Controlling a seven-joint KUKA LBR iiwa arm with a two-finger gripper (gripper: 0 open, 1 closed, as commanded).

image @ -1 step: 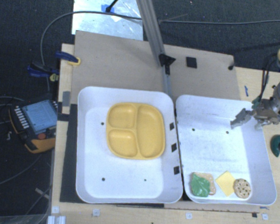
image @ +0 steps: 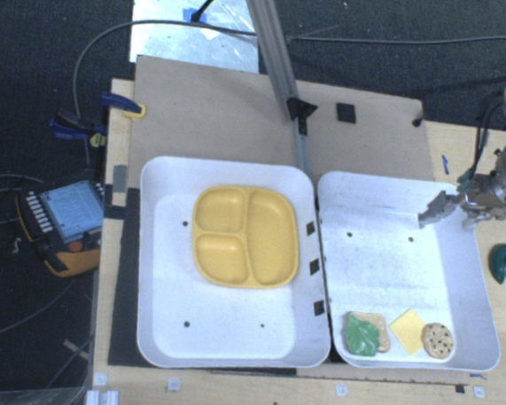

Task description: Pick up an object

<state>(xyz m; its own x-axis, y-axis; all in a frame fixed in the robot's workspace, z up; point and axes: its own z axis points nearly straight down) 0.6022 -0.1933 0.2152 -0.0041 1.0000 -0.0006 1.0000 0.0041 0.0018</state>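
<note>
In the left bin [image: 161, 322], a glossy yellow plastic plate [image: 246, 237] with three rounded compartments sits bare. The right bin's [image: 381, 254] near corner holds a green-topped toast [image: 365, 333], a flat yellow cheese square [image: 407, 330] and a speckled round cookie [image: 437, 340], close together. My tool [image: 448, 210], arm cut off at the frame's edge, hangs above that bin's far right; I cannot tell its grip.

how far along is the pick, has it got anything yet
Nothing looks done: the green-topped toast slice, yellow cheese square and round speckled cookie lie along the right white bin's near edge. In hand: the hand hovers over the bin's far right corner, holding nothing. Left: reaching, grasping, lifting.
</note>
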